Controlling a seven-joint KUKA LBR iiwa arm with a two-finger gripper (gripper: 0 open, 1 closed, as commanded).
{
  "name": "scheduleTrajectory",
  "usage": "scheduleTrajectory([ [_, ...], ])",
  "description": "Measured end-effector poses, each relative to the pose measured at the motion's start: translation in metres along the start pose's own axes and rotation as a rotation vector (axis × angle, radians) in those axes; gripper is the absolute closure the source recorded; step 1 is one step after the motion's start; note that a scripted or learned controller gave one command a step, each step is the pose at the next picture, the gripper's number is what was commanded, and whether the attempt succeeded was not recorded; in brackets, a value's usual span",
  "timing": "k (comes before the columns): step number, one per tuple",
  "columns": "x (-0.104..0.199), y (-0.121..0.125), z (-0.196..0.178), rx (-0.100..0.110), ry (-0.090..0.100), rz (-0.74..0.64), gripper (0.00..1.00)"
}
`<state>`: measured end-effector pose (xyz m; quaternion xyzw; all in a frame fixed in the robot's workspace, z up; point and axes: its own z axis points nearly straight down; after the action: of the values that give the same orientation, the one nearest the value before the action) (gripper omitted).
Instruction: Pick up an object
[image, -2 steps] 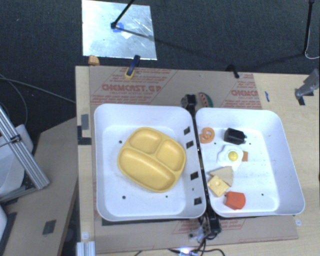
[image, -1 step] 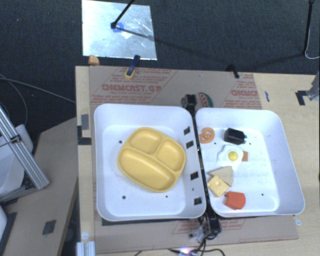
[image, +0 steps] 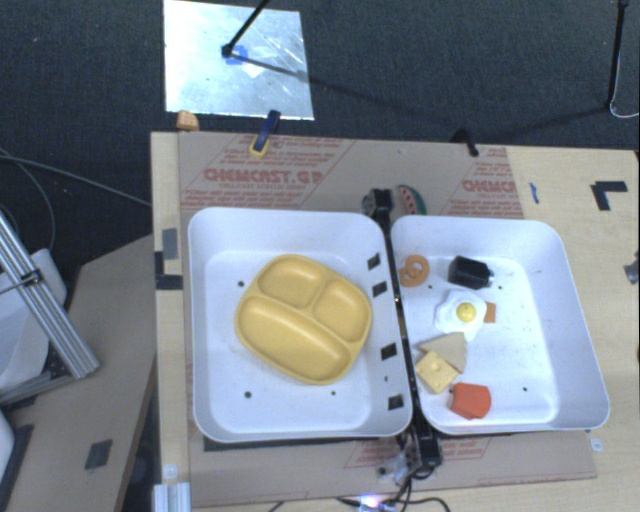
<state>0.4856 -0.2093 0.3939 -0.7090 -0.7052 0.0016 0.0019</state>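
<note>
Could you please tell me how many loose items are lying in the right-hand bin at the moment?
6: a small ring at upper left, a black block beside it, a fried egg mid-bin, a tan wedge below it, a yellow cheese cube, and a red piece nearest the front.

At the right edge of the view, where my arm reaches in, a small grey sliver (image: 634, 270) pokes into the picture, level with the far half of the desk (image: 565, 175). It is too small and too cropped to tell whether it belongs to my arm.
</note>
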Motion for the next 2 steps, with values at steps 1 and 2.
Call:
scheduleTrajectory([
  [1,0.003,0.001,-0.030,-0.011,-0.003,-0.010,1.00],
  [2,0.005,0.070,0.023,-0.005,0.000,-0.012,1.00],
])
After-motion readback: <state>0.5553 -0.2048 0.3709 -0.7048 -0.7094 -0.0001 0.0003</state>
